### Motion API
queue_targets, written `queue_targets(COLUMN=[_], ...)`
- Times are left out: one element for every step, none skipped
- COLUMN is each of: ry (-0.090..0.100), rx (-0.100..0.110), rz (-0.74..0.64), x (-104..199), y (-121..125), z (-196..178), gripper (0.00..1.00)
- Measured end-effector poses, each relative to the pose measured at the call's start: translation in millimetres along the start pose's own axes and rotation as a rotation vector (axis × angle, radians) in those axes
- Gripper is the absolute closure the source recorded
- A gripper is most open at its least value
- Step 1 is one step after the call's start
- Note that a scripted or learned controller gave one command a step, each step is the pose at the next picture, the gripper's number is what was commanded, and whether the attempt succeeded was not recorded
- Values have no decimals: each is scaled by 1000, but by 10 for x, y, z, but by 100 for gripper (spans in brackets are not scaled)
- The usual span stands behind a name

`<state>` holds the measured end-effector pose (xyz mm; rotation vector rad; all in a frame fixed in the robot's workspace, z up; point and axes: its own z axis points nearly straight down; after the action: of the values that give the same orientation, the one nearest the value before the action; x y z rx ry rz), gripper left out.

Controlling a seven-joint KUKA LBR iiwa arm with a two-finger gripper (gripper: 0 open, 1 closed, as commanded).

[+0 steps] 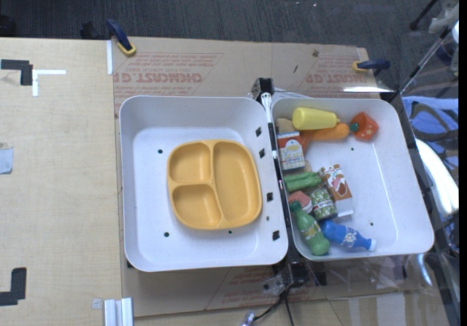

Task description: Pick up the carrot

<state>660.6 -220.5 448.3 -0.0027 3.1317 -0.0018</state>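
Note:
The carrot (327, 133) is a slim orange piece lying on its side at the back of the right bin (390, 193). It points left to right, just in front of a yellow bottle-shaped toy (314, 118) that touches it. A small orange-red toy with a green spot (364, 126) sits at the carrot's right end. Nothing covers the carrot from above.
More toys crowd the right bin's left side: a small carton (291, 152), a green vegetable (302, 181), a printed box (338, 190), a can (322, 204), a green bottle (310, 233), a blue bottle (347, 237). The left bin (142, 193) holds a yellow divided plate (215, 184).

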Motion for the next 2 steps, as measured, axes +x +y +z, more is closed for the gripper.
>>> queue_targets(ry=[7,7], rx=[-1,1], rz=[220,435], x=[47,98], y=[675,1020], z=[419,861], gripper=[0,0])
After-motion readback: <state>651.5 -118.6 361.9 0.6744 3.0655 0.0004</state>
